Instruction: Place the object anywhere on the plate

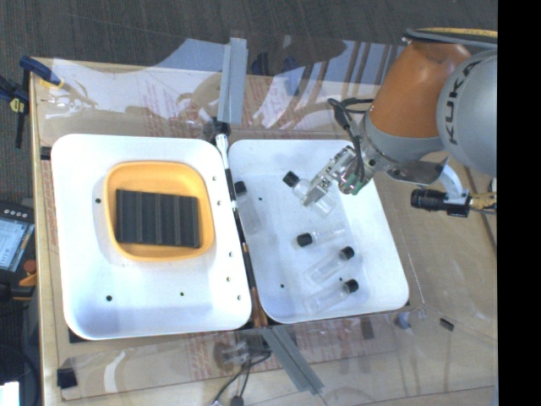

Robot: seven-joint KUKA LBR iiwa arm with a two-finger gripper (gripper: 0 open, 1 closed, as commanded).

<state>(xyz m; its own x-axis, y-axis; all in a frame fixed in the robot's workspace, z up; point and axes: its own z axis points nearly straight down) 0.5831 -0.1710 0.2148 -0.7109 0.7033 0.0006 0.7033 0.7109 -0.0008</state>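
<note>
The object (pixel 297 186) is a clear, glassy vial with a black cap, lying tilted in the right bin (pixel 385 252) toward its 12 o'clock side. The gripper (pixel 319 191) sits at the vial's 3 o'clock end, its metallic fingers overlapping the transparent body; whether they are apart or clamped on it cannot be told.

The right bin is shallow, white and smooth with rounded corners. It also contains further clear vials with black caps: one (pixel 304 239) near centre, two (pixel 338 258) (pixel 342 288) toward 5 o'clock, and a small black cap (pixel 239 188) at the 9 o'clock wall.

The left bin (pixel 76 227), of the same shape, holds the plate (pixel 156 210): a rounded-rectangular yellow tray with a raised rim and a dark, ribbed rectangular centre. The plate lies toward the bin's 12 o'clock side, well apart from the vial.
</note>
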